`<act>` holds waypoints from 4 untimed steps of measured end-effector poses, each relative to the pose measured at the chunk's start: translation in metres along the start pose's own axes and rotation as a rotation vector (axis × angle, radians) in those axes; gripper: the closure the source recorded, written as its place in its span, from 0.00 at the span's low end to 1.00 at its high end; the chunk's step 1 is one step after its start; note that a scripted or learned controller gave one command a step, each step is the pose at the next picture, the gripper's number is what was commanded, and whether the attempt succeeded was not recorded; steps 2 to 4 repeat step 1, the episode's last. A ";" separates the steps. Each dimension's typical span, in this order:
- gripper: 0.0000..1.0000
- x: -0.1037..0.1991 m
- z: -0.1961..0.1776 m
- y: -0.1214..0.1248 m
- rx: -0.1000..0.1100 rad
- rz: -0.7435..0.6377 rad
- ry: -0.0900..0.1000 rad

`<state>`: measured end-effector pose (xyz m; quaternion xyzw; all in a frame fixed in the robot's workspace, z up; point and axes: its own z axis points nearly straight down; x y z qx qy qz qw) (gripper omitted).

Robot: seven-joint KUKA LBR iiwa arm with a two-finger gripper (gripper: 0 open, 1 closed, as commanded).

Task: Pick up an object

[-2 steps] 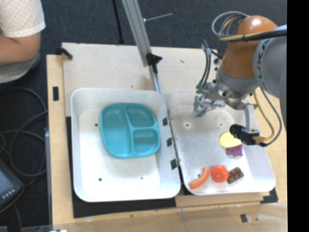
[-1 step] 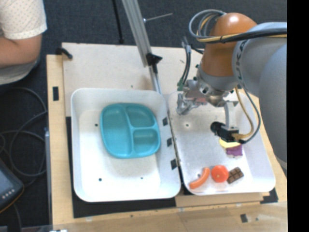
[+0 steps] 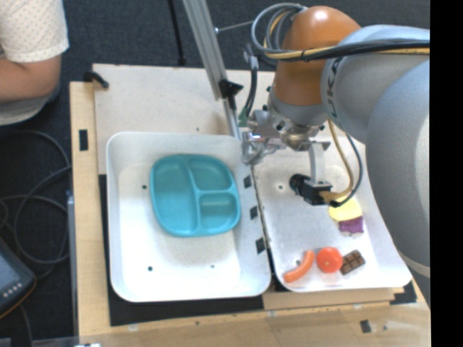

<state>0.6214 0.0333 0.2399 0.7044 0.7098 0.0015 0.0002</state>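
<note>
The hand (image 3: 255,149) hangs at the far right corner of the left bin (image 3: 130,266); its grip cannot be told. A plate (image 3: 195,195) lies in that bin.

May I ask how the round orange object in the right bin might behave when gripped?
The round orange object looks spherical, so it may roll or slip. Flanked by the curved orange piece and brown block, it probably bumps them.

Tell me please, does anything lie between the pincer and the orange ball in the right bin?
Nothing visible does. The pincer hangs near the far left corner of the right bin, and bare white floor runs from there to the orange ball. An orange curved piece and a brown block flank the ball closely.
</note>
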 end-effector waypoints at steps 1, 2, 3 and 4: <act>1.00 0.047 -0.010 0.007 0.000 0.000 0.000; 1.00 0.047 -0.010 0.007 0.000 0.000 0.000; 1.00 0.047 -0.010 0.007 0.000 0.000 0.000; 1.00 0.047 -0.010 0.007 0.000 0.000 0.000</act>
